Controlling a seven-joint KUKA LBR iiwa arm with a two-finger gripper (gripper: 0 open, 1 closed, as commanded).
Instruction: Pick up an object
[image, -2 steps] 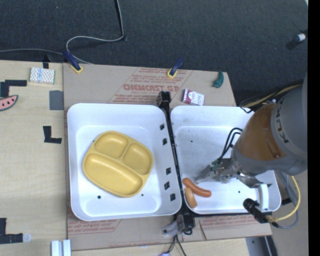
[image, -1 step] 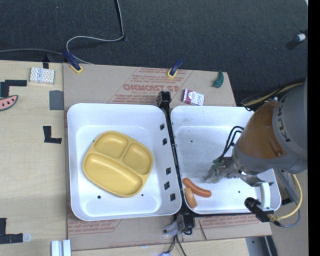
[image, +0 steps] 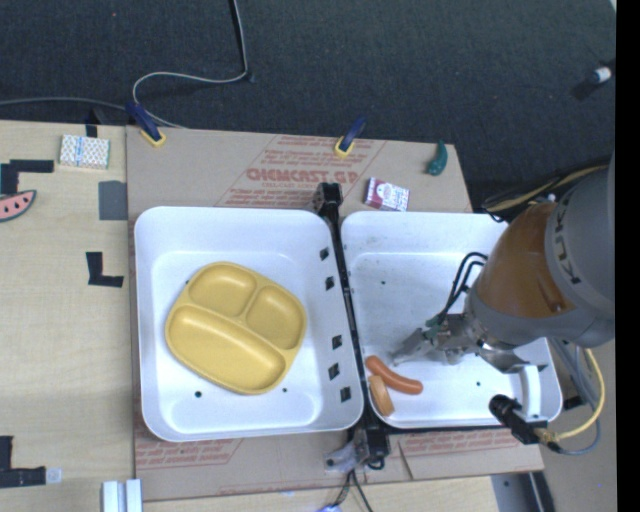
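Observation:
Two orange toy sausages lie in the right bin (image: 420, 235) near its front left corner: one sausage (image: 394, 376) lies slantwise, and a shorter sausage (image: 381, 397) rests just in front of it. My gripper (image: 408, 349) reaches down into this bin from the right, with its tips just above and to the right of the sausages. A thin grey finger (image: 404, 349) points left toward them. Nothing shows between the fingers. The arm's orange band (image: 520, 270) and grey body cover the bin's right side.
The left bin (image: 160, 240) holds a yellow divided plate (image: 236, 326). A black divider (image: 337, 300) runs between the bins. A small red and white packet (image: 385, 194) lies on the cardboard behind the right bin. Cables and clips sit at the back.

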